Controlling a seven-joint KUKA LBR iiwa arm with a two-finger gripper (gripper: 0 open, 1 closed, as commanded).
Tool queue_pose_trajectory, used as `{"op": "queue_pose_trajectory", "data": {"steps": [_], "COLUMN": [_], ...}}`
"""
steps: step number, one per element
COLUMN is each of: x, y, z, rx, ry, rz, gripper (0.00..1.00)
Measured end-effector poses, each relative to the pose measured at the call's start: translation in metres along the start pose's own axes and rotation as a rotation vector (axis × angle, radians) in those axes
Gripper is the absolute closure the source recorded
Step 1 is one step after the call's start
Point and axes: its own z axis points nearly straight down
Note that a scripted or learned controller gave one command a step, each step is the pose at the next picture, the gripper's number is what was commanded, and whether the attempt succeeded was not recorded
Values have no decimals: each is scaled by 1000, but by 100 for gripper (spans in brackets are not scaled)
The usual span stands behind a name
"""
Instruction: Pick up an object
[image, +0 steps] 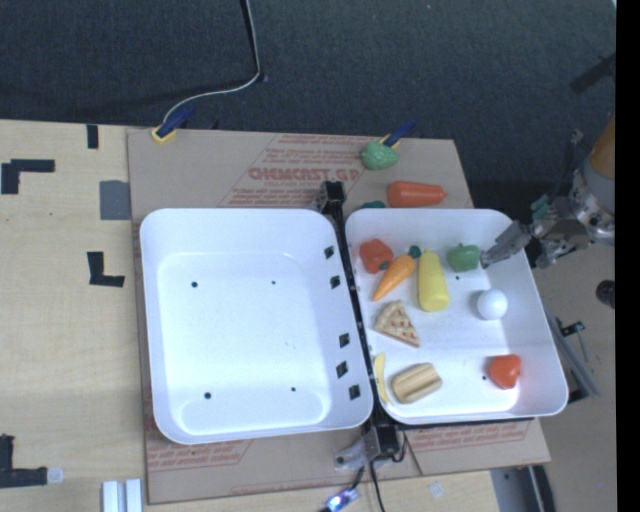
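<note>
**Nothing picked yet, arm parked at the right bin's edge**

Eight toys sit in the right bin, and none of them is in the gripper. The gripper is at the bin's upper right rim, its dark tip pointing in toward a green toy and just beside it. It's too small and dark to make out more, so I cannot tell its state. What's clear enough is that nothing is between its tips.

So I'd call this the approach step: arm reaching in, no grasp made.

What's on offer in that bin: a red toy and a carrot near the divider, a corn cob upright-ish in the middle, a white ball, a pizza slice, a bread roll at the bottom, and a small tomato near the bottom right corner. The left bin is not where the action is. Two more toys (a green one and a red pepper) lie on the cardboard above the bins, outside either one.

Next move, as I read it: the green toy is the nearest target, but it sits close to the bin wall, so the gripper would need to come down over it with room on the wall side. The ball looks likely to roll.
</note>
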Motion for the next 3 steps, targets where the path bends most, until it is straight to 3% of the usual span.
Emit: {"op": "queue_pose_trajectory", "data": {"steps": [1,2,3], "x": [48,45,129], "y": [14,16,82], "z": [178,158,85], "rx": [3,-3,-10], "ry": [1,-1,1], "rz": [-4,-1,-10], "gripper": [0,100,100]}}
